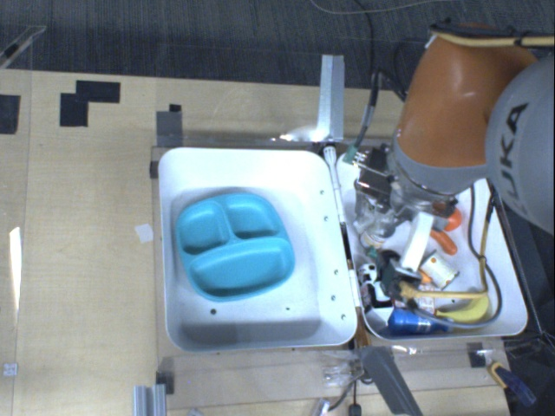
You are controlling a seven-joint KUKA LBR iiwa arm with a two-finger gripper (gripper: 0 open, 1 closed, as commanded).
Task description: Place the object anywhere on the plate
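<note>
**Low over the cluttered bin, plate at nine o'clock**

My gripper (pixel 381 228) hangs low in the right bin (pixel 507 271), toward its ten o'clock corner and close to the wall it shares with the left bin (pixel 260 323). From this slant I cannot tell whether it is released or clenched.

The blue divided plate (pixel 234 245) lies flat in the middle of the left bin, at nine o'clock from me.

The loose things lie in the right bin. A banana (pixel 464 310) curves along its five o'clock edge. A blue cylinder (pixel 416 323) sits at six o'clock, just beside the banana. An orange piece (pixel 444 243) is at three o'clock from me. Which of them is the object I cannot tell.
</note>
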